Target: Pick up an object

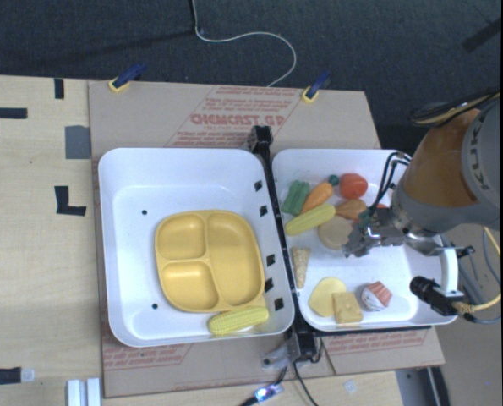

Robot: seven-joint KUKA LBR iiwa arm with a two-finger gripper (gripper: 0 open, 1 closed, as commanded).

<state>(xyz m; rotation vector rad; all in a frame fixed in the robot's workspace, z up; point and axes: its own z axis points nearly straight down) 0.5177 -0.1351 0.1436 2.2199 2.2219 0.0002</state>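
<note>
The right bin holds several toy foods. Along its back lie a green vegetable, an orange carrot, a red tomato and a yellow corn piece. A beige round piece lies in the middle. My gripper is down low in this bin, at the right edge of the beige piece and just in front of the tomato. The wrist hides what is directly beneath it. Nothing is visibly lifted.
Near the right bin's front lie a pale yellow disc, a tan cracker, a red-and-white piece and a bread stick. The left bin holds a yellow divided plate and a corn cob.
</note>
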